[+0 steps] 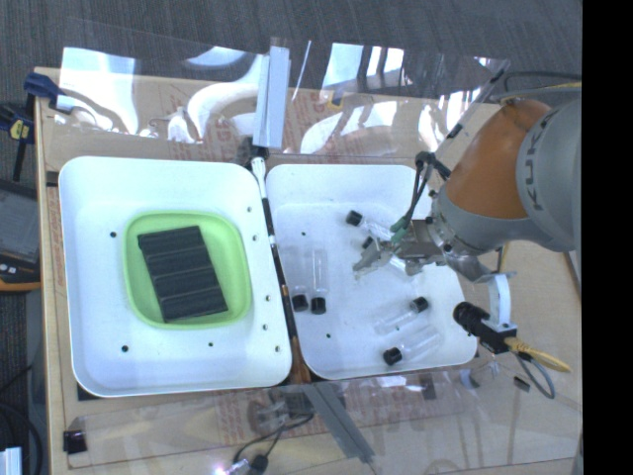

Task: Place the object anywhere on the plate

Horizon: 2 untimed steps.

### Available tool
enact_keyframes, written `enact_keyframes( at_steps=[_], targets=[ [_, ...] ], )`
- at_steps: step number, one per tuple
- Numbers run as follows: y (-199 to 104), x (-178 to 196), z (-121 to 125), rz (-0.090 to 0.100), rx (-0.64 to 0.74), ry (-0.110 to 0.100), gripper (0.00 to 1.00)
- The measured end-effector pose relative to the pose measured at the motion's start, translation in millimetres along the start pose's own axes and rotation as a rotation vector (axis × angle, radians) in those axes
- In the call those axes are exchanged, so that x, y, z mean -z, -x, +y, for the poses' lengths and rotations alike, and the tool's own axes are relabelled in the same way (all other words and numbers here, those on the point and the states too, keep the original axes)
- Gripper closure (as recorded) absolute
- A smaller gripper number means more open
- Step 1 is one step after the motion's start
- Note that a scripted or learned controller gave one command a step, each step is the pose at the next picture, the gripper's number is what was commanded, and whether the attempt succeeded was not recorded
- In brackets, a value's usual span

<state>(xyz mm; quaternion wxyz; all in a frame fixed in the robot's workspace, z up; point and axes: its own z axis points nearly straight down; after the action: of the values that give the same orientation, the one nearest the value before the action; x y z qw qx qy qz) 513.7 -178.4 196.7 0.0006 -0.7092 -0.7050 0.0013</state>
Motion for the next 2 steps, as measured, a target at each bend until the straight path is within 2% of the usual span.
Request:
enact_keyframes(
  at_steps=[1,2],
  targets=[
    [28,28,-9,0.002,-0.020,0.000,0.00],
    [26,62,25,0.002,0.012,0.000,0.00]
  ],
)
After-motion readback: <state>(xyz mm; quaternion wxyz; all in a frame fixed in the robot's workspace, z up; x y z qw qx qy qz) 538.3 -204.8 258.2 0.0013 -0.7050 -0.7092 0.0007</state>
